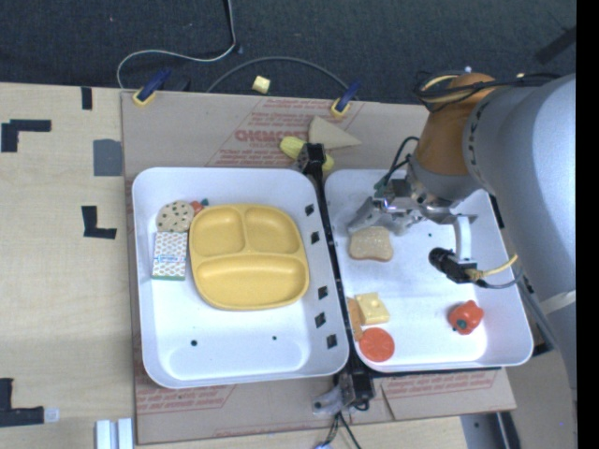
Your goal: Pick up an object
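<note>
A pale wood counter (56,279) carries a cardboard sheet (271,129) with 2 shallow white bins on it, backed by dark carpet (328,17) and a loose cable (225,26). The grey arm (524,148) reaches over the right bin (412,279), its hand (374,215) hovering just above a bread slice (372,244); whether it is spread or closed cannot be told. Nearby lie a cheese cube (372,308), an orange disc (377,345) and a red pepper (465,316). The left bin (234,344) holds a yellow divided plate (249,255), a cookie (174,215) and a small box (169,254).
</note>
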You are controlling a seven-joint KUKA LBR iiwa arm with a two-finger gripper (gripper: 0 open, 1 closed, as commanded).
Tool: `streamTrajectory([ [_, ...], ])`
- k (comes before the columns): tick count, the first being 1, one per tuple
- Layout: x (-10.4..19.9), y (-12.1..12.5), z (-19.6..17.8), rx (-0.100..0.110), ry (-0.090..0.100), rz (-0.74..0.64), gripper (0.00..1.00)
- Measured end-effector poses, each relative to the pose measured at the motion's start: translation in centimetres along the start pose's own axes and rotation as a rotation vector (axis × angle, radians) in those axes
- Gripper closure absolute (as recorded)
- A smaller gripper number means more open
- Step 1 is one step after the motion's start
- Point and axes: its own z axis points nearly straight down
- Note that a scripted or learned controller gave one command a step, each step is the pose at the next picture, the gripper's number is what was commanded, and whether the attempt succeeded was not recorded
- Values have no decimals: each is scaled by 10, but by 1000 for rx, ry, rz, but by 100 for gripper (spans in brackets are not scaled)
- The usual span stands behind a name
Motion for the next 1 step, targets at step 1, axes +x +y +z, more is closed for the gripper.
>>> streamTrajectory([
  [1,19,-13,0,-3,-5,0,0],
])
